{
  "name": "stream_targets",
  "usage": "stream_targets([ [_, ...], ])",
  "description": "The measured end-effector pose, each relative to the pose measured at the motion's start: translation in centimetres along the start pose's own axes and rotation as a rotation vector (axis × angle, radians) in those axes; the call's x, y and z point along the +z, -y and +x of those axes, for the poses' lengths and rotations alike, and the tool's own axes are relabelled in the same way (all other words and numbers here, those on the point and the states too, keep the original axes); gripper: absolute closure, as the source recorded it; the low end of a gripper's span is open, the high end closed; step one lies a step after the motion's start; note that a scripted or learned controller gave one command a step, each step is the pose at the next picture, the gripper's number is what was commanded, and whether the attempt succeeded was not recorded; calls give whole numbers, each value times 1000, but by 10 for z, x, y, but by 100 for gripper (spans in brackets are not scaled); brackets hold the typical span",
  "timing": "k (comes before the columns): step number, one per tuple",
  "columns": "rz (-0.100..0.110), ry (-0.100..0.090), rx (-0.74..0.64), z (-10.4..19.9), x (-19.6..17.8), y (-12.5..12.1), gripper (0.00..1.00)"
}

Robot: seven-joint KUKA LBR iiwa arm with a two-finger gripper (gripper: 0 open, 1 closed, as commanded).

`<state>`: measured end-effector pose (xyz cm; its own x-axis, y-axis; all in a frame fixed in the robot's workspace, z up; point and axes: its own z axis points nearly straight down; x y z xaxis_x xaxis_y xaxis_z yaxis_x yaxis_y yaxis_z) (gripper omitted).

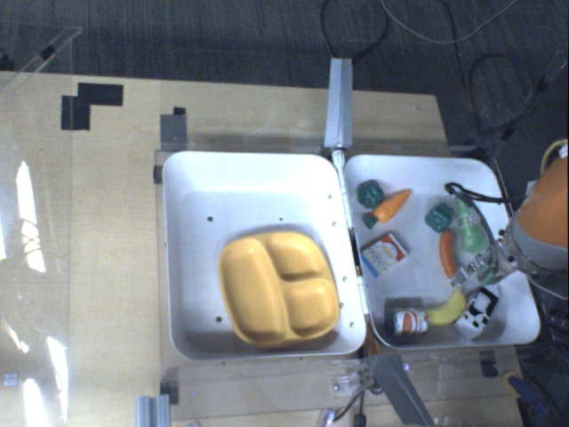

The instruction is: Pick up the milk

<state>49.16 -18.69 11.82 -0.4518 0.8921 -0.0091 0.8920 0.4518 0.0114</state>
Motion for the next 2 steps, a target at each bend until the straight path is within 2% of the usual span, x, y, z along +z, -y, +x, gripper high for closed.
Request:
stream_targets([
  [1,0,0,1,0,0,0,0],
  [2,4,-1,-32,-18,-201,9,0],
])
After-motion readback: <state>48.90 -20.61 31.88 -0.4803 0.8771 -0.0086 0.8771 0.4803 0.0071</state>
